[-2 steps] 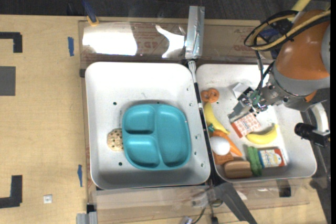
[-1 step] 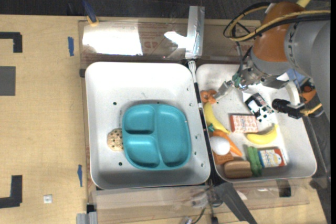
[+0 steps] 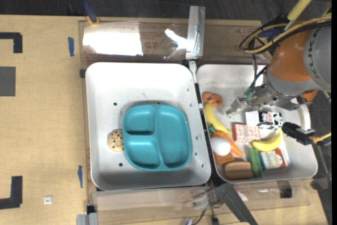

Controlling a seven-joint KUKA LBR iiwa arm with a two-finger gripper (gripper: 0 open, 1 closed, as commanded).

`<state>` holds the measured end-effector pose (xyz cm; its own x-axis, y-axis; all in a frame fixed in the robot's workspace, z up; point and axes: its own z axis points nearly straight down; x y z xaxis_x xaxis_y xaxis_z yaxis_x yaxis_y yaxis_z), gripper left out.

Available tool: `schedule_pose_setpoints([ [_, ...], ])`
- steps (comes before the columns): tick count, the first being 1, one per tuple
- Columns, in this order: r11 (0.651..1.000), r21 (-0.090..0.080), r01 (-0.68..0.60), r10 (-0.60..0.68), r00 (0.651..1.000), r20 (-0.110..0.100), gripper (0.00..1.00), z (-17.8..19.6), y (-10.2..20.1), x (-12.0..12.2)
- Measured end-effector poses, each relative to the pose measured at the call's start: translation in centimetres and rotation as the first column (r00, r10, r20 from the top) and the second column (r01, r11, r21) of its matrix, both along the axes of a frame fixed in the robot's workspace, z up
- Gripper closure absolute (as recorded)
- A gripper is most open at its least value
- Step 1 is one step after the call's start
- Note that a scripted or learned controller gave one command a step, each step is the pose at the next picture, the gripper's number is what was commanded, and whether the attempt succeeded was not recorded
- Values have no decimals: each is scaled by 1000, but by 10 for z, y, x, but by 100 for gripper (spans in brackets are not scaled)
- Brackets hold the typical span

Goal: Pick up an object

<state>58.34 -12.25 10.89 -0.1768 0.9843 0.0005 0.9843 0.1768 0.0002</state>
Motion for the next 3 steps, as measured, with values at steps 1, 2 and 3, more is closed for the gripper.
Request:
schedule_pose_setpoints([
  [1, 999, 0, 43, -43, 999, 0, 0, -4, 8, -55],
  [2, 998, -3, 59, -59, 998, 1, 0, 20, -51, -104],
  [3, 963, 9, -270, 270, 963, 18, 0, -18, -89, -95],
])
